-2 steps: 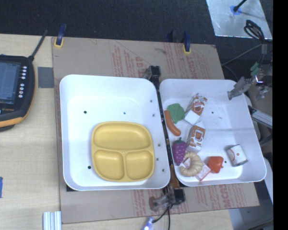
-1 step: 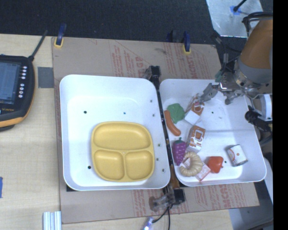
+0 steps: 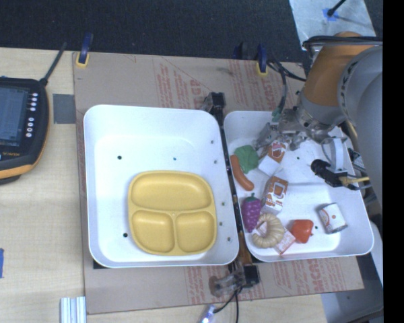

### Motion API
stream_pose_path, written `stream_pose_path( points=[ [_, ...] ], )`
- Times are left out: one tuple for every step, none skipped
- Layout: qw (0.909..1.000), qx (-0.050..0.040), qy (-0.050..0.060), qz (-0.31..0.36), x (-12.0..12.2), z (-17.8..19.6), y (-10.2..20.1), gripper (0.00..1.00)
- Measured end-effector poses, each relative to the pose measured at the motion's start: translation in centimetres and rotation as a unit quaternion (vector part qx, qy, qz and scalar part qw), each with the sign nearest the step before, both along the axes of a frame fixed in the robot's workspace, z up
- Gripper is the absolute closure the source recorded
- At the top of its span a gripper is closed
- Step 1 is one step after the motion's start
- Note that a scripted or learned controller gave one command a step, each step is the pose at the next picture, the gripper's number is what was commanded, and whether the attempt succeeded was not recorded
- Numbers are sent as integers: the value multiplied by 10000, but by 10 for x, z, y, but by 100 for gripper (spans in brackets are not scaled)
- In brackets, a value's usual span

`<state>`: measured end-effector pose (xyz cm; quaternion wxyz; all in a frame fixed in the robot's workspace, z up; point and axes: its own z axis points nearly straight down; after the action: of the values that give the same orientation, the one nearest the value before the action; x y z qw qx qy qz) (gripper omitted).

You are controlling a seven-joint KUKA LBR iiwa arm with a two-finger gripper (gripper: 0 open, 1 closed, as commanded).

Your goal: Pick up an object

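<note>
Toy food crowds the right bin's left half: a bagel, grapes, a hot dog and a red-white carton, packed edge to edge, probably dumped loose as pick targets. Over the bin's far corner sits the gripper, just beside a small orange carton; I cannot tell its opening, while 1 yellow divided tray in the left bin leaves bare floor around it.

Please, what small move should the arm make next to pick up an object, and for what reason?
Probably a short, careful descent onto the small orange-and-white carton. The claw sits over the far end of the right bin, right at that carton, with the green toy close beside it. I cannot tell whether anything is gripped yet, so lifting now seems premature.
</note>
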<state>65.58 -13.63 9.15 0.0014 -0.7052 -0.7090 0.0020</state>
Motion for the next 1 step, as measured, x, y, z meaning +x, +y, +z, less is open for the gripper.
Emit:
stream_pose_path(
  points=[
    [10000, -6, -9, 13, 1, 12, -1, 100]
  ],
)
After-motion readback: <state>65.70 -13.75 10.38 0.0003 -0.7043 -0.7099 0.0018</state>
